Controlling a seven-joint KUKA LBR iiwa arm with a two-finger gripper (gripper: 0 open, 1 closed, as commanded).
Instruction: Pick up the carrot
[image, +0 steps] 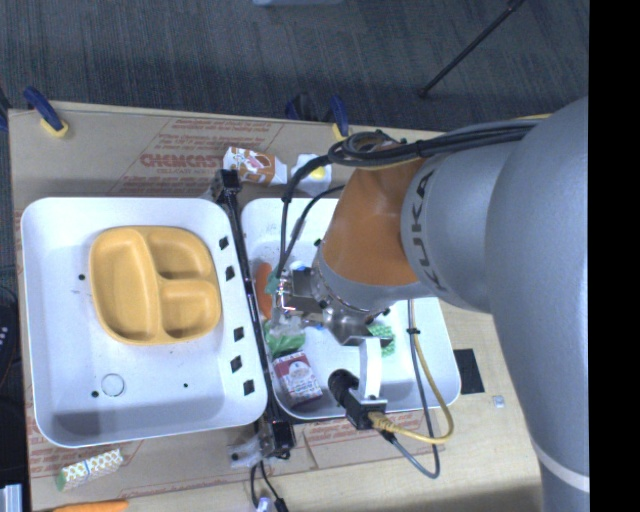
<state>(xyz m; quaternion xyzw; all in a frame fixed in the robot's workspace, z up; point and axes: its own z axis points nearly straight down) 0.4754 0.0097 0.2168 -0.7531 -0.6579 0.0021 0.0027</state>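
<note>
Directly above the right bin (440, 372), the gripper (290, 300), its state hidden, should centre over the carrot (263, 284) before closing.

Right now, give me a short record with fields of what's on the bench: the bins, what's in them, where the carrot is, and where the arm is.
left bin: shallow white bin holding a yellow three-compartment plastic tray
right bin: shallow white bin, largely covered by the arm
carrot: orange carrot near the right bin's left wall, partly hidden under the wrist
other items: small red and white packet; green leafy piece
arm: grey arm with orange band, low over the right bin
gripper: fingers hidden, state unclear
</note>
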